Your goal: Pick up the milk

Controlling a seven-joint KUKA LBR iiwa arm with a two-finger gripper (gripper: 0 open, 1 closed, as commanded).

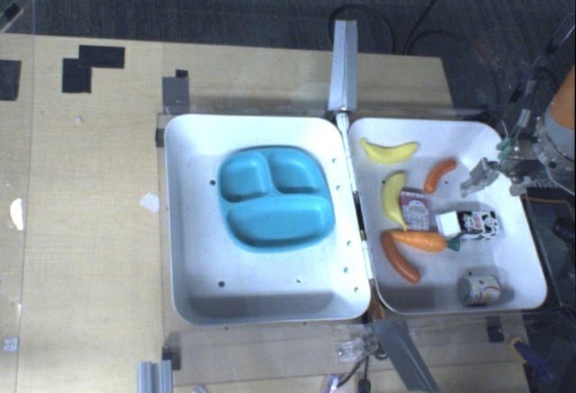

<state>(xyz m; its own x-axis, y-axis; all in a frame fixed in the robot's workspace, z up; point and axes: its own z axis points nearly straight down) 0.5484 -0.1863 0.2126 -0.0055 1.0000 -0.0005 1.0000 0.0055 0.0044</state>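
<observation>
The milk (468, 223) is a small white carton with black cow patches, lying on its side in the right bin (531, 292), toward that bin's right half. My gripper (497, 183) hangs above the bin's upper right area, a little up and to the right of the carton. It is open with nothing between its fingers, and it is not touching the milk. One grey finger (475, 177) points down and to the left toward the carton.
Around the milk lie a carrot (421, 241), a maroon box (414, 209), two bananas (389, 149), two orange sausages (440, 174) and a tin can (480, 289). The left bin (193, 292) holds a blue divided plate (274, 198).
</observation>
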